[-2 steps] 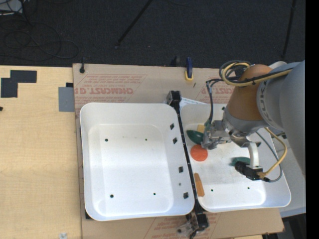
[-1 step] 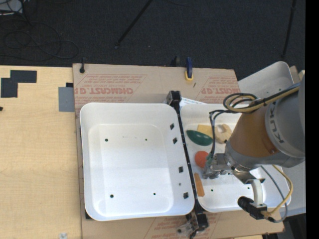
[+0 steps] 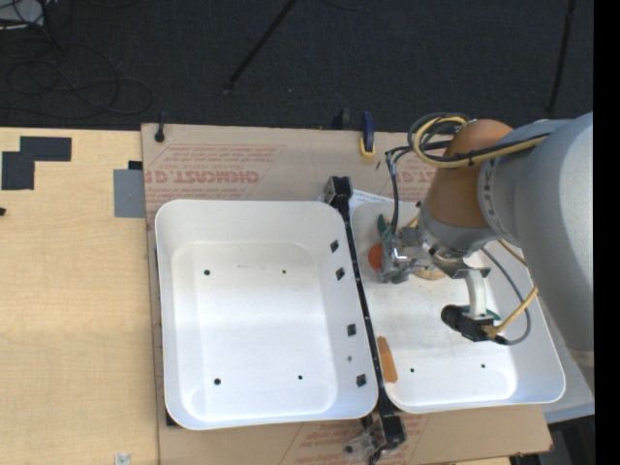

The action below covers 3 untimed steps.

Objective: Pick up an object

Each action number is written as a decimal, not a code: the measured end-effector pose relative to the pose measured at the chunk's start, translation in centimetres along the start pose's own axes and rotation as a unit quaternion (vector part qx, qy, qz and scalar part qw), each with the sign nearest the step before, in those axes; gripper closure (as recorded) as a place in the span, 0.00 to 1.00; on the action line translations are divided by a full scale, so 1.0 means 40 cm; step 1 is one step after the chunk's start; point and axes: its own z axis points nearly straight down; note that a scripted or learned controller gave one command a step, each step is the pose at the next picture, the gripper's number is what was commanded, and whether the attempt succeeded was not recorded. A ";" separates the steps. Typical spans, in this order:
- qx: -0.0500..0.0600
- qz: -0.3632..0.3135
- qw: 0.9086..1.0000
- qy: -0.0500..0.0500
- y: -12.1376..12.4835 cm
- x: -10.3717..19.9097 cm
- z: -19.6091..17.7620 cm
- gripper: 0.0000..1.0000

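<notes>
Orange object: tiny, far-left in the right bin, near the divider.
Gripper: just beside it; open or closed, honestly can't tell.
Tip: centre over it before closing, avoid divider.

Two shallow white plastic bins are counted: a left bin and a right bin. In the right bin, one small orange-red round object and one elongated orange-brown object are seen.

1 fixed camera looks down at a slant on 2 white bins.
</notes>
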 end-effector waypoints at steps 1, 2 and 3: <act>0.004 0.000 1.000 0.001 0.042 -0.005 0.003 1.00; 0.002 0.000 1.000 0.000 0.084 -0.045 -0.091 1.00; 0.005 0.002 1.000 0.001 -0.084 -0.010 0.005 1.00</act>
